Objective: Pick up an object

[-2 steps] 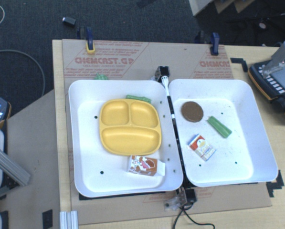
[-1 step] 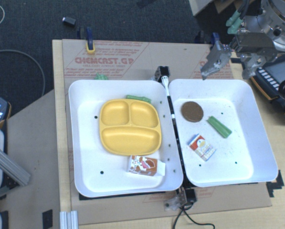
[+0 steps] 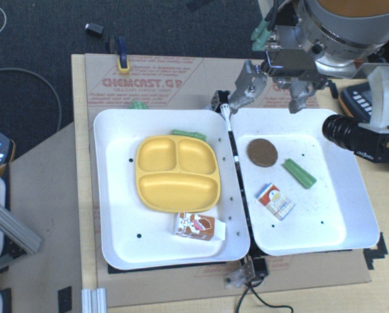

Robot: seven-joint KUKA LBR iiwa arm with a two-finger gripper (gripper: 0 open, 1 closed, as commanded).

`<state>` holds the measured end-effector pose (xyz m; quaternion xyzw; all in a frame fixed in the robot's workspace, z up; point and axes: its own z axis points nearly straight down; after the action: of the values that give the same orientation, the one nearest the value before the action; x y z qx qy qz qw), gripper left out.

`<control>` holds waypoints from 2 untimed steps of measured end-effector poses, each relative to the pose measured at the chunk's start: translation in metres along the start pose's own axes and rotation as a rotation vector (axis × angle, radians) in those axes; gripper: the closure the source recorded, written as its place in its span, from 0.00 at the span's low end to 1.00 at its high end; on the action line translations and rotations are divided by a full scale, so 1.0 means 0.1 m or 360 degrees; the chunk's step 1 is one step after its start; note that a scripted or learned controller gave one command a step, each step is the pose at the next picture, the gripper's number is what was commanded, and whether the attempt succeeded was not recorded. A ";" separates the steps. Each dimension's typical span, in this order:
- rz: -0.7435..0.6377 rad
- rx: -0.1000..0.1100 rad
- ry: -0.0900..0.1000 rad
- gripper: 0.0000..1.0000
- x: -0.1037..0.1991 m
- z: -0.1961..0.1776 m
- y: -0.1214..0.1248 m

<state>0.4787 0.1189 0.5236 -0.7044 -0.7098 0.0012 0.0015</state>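
Note:
My gripper [image 3: 270, 96] hangs above the far edge of the right bin [image 3: 350, 194], open, with its two fingers spread wide and nothing between them. Below it in that bin lie a brown round disc [image 3: 262, 152], a green block [image 3: 299, 173] and a small red and white carton [image 3: 274, 201]. The left bin [image 3: 109, 175] holds a yellow divided plate [image 3: 178, 173]. A green piece [image 3: 189, 134] shows behind the plate, and a red and white packet [image 3: 195, 226] lies in front of it.
Both bins rest on a cardboard sheet [image 3: 161, 80]. A blue and yellow clamp [image 3: 122, 54] sits at its far edge, and a small green scrap [image 3: 138, 104] lies just behind the left bin. A dark keypad device [image 3: 362, 100] lies beyond the right bin.

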 end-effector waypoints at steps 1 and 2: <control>0.0006 -0.0012 0.0003 0.00 0.55 -0.12 0.01; 0.0007 -0.0001 -0.0002 0.00 1.07 0.08 0.05</control>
<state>0.4826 0.2261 0.5160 -0.7059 -0.7083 0.0013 0.0008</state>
